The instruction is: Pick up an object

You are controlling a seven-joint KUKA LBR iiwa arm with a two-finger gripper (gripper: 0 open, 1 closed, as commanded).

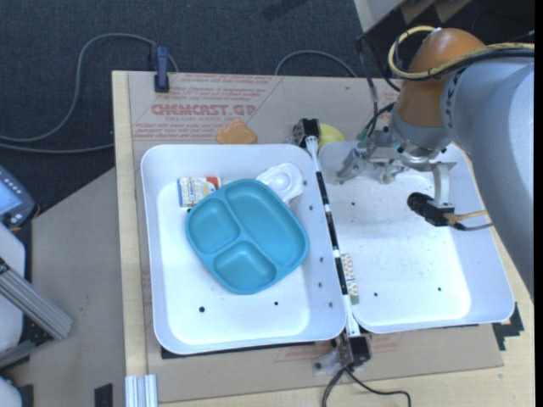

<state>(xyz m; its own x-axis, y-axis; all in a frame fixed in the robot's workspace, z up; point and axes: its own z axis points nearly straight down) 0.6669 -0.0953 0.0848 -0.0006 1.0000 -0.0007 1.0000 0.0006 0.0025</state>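
A blue divided plate (pixel 246 234) lies in the middle of the left bin (pixel 170 312). Behind it to the left rests a small white carton with red and yellow print (pixel 195 188). A white cup-like piece (pixel 282 181) lies at the plate's back right edge. My gripper (pixel 369 170) hangs over the back left part of the right bin (pixel 475 303), close to the divider. It is open, with nothing between its fingers (pixel 346 170).
On the bench behind the bins sit an orange piece (pixel 236 132) and a yellow ball-like thing (pixel 328 134) with a small black item (pixel 307 129) beside it. A blue clip (pixel 161 68) holds a cable at the board's back left.
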